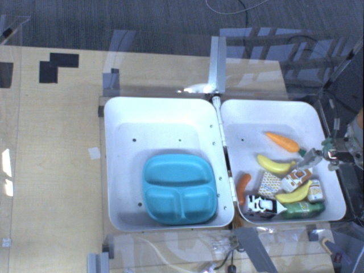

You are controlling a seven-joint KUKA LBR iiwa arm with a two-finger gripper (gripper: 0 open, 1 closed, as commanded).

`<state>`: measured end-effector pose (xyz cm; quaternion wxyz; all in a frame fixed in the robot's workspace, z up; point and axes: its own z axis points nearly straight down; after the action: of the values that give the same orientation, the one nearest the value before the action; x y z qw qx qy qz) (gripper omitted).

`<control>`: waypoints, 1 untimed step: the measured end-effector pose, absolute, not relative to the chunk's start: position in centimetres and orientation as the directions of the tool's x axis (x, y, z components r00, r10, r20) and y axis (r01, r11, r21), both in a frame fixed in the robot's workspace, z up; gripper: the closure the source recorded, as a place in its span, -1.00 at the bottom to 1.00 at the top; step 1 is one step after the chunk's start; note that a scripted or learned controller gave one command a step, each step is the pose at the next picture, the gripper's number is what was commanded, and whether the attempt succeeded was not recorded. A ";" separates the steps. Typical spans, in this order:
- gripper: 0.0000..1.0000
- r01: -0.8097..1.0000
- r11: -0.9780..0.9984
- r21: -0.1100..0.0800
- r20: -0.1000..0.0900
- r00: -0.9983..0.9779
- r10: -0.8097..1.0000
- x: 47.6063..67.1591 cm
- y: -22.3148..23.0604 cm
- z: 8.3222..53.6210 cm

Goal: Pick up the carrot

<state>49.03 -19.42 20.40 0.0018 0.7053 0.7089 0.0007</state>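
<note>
The carrot [281,142], orange and tapered, lies in the upper middle of the right bin [256,118], pointing up-left. My gripper [305,158] reaches in from the right edge. It hangs low just right of and below the carrot's thick end, over the end of a yellow banana [274,164]. Nothing of the carrot is in its grasp.
Clutter fills the right bin's lower part: a second banana [296,193], a red sausage [243,186], a green bottle [301,209], a small carton [296,179], a black-and-white item [261,205]. In the left bin [131,124] sits a blue divided tray [180,187].
</note>
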 end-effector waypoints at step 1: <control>-1.00 0.999 0.050 0.004 -0.001 -0.050 0.999 55.0 -18.5 18.8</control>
<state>55.02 -18.50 18.77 0.0020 0.6893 0.7244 0.0011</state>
